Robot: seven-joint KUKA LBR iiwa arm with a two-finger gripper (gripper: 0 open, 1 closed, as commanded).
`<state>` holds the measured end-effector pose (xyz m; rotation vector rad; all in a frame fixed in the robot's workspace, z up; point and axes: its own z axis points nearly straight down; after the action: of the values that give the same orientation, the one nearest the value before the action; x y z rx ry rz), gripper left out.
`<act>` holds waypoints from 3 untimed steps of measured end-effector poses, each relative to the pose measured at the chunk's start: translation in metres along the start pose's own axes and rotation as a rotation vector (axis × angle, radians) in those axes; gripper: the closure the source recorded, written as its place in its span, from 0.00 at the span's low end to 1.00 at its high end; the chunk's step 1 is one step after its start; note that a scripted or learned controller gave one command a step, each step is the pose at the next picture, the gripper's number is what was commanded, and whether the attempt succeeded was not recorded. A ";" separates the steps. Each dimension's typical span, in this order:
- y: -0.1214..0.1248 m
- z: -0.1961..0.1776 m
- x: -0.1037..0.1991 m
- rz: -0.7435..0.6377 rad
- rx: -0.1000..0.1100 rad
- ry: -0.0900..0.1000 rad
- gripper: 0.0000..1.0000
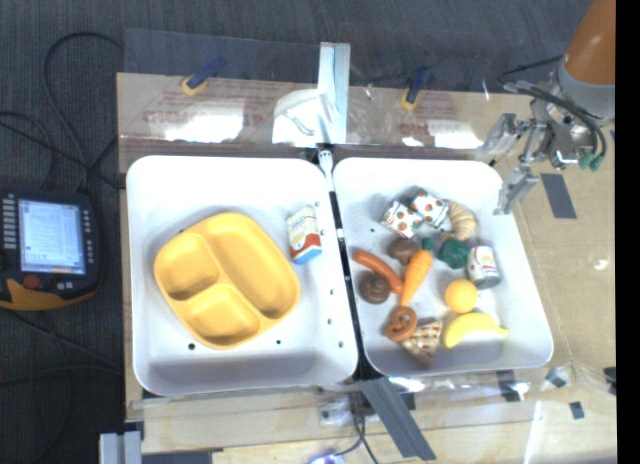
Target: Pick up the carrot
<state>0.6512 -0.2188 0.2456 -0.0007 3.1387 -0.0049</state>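
Observation:
The carrot (417, 271) is orange with a green top and lies tilted in the middle of the right bin (520, 252), among other toy foods. My gripper (517, 167) hangs at the bin's upper right corner, above and to the right of the carrot and well apart from it. Its fingers (510, 192) point down-left and stand open with nothing between them.
Around the carrot lie a sausage (375, 263), a chocolate donut (373, 289), a pretzel (400, 323), an orange (460, 295), a banana (472, 329), a can (483, 264) and small boxes (415, 215). The left bin holds a yellow divided plate (226, 278) and a small carton (304, 233).

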 end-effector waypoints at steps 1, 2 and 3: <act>0.019 0.114 0.022 0.000 0.006 -0.026 0.00; 0.067 0.133 0.028 0.086 0.001 -0.014 0.00; 0.121 0.153 0.068 0.257 -0.001 -0.014 0.00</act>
<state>0.5840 -0.0979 0.0916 0.4002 3.0991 -0.0027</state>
